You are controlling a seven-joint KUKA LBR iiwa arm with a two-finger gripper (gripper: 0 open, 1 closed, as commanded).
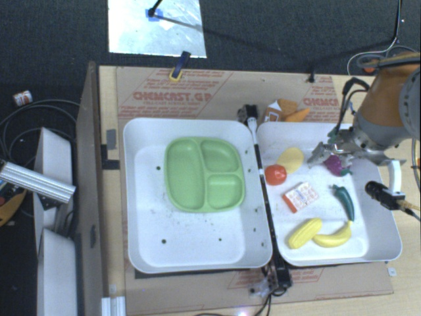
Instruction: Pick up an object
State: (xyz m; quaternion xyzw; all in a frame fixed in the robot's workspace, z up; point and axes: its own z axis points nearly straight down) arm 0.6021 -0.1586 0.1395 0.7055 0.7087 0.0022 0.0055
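The jaws (332,151) sit low over the back part of the right bin (381,242), at the end of the grey arm (388,107) with its orange band, which comes in from the right. Whether they are spread or pressed together cannot be told: the metal fingers merge with the wrist hardware at this slant. Just beside the fingertips, seemingly touching them, lies a small purple object (337,166); nothing shows it pinched between the fingers.

To the left of the jaws in the same bin rests a pale yellow lemon-like piece (290,158), and just below and left of that a red tomato (275,174) close to the bin's left wall. Near the bin's middle lies a small red and white packet (300,197). To the right of it a dark green pepper (344,201) lies lengthwise. Toward the front edge a yellow corn cob (304,233) and a yellow banana (333,236) lie side by side, touching or nearly so.

The left bin (148,242) holds a green divided plate (202,175), lying flat near its middle. Behind the right bin, on the cardboard-covered worktop (197,91), an orange carrot-like item (293,114) lies outside both bins.
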